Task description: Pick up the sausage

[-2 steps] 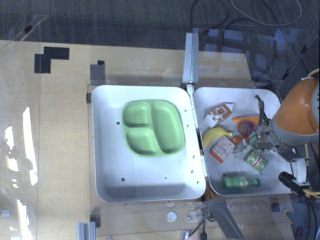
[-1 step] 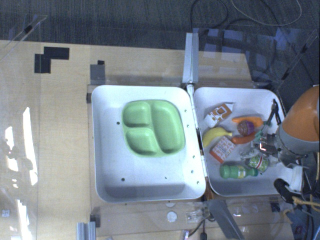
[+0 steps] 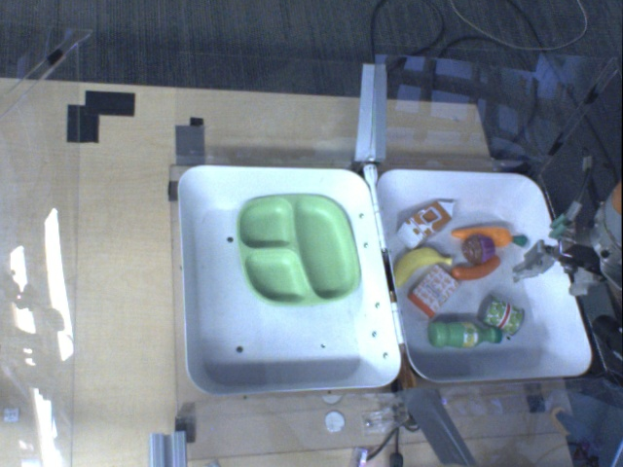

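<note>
right bin (image 3: 560, 353) holds the sausage (image 3: 475, 269) (by a carrot (image 3: 484, 233)); gripper (image 3: 534, 259) beside it, grip unclear.

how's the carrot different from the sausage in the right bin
The carrot is bright orange with a green tip at its right end; the sausage is darker orange-red with no green. The carrot lies farther back in the bin, the sausage nearer the front edge. The carrot tapers toward one end, while the sausage curves slightly. Both are long, lie flat and flank a small purple item.
</note>
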Controlling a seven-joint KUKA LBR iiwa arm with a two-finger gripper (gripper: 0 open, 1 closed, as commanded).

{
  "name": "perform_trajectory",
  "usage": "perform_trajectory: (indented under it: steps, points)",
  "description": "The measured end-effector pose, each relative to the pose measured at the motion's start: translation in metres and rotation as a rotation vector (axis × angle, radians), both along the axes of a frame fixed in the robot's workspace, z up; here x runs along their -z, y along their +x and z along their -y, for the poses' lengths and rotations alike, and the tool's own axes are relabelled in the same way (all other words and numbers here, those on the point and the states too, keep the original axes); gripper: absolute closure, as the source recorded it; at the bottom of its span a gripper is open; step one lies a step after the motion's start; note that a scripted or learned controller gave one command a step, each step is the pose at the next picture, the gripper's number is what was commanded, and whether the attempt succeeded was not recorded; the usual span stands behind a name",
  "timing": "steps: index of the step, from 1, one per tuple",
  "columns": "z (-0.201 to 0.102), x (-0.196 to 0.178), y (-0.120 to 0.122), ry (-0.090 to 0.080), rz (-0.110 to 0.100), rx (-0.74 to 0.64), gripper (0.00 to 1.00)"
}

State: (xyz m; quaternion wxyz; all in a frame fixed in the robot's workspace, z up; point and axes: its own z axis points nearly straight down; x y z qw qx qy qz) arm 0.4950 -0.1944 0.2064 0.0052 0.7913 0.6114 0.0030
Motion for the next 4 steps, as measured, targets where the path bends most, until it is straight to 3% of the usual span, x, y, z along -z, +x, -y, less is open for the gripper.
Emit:
perform_trajectory:
  steps: [1,2,3,4]
  points:
    - [-0.003,-0.1,-0.004,-0.007,0.007,-0.158,0.0]
    - [-0.003,-0.112,0.0,-0.016,0.022,-0.166,1.0]
    - [-0.054,-0.067,-0.001,0.003,-0.004,0.068,1.0]
    - [-0.103,0.034,0.027,0.008,-0.009,0.44,1.0]
